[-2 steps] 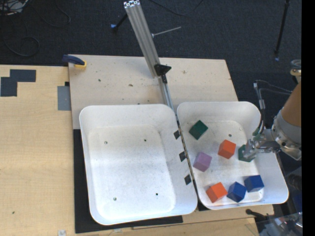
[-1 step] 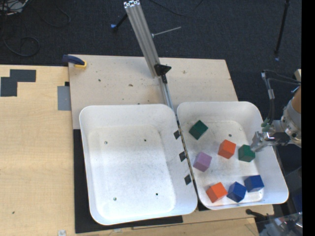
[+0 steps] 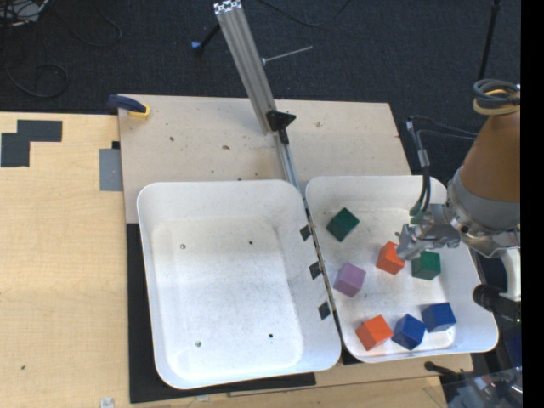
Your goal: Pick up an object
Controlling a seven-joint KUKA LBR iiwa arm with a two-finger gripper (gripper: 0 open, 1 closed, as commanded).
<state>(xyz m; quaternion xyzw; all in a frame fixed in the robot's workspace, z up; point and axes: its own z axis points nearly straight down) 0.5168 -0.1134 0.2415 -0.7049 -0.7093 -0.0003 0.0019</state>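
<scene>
Two white bins sit side by side on the tabletop, and we see every block in the right bin; the left bin shows just its speckled floor. We count seven blocks. A dark green cube lies toward the far left of the right bin, and a purple cube sits nearer to us, close to the bins' shared edge. An orange cube rests at the near side, with two blue cubes to its right: one just beside it and another touching or almost touching that one. Near the middle of the bin we find a second orange cube, and a second green cube lies just to its right.

Our arm reaches in from the right, its orange band above the grey wrist. The hand hangs over the gap between the middle orange cube and the green cube beside it, close to both. We cannot tell whether it is released or clenched, and we cannot make out any block between its fingers.

On the far side, a slanted metal rail runs down to the bins' shared edge, and a small blue-and-yellow clamp sits at the tabletop's far left corner.
</scene>
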